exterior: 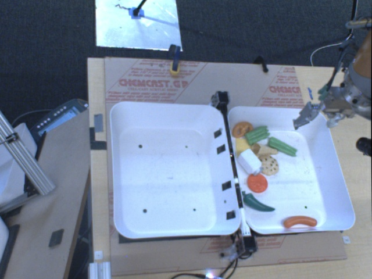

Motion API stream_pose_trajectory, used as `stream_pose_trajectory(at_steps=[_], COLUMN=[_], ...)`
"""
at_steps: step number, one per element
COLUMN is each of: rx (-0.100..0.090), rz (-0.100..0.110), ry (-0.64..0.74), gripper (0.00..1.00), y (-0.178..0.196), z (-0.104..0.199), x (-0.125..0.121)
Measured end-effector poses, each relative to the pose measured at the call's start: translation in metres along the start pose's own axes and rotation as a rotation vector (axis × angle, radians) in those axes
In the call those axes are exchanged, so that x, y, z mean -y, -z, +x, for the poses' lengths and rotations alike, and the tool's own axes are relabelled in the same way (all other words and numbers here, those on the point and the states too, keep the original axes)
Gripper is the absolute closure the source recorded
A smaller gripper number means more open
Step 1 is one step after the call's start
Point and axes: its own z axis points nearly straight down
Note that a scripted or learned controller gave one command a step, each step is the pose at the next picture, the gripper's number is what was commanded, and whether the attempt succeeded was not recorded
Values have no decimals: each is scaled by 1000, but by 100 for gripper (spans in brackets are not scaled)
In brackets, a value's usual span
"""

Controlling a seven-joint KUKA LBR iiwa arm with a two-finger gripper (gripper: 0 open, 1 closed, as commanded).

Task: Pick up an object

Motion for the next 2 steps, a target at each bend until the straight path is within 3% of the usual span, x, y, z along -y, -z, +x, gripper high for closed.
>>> stream_pose_trajectory(at_steps=[1,2], rx=[-4,7], rz=[10,-6], ry=[-1,0], gripper=[0,0], y=[-123,-189], z=[24,58], x=[18,17])
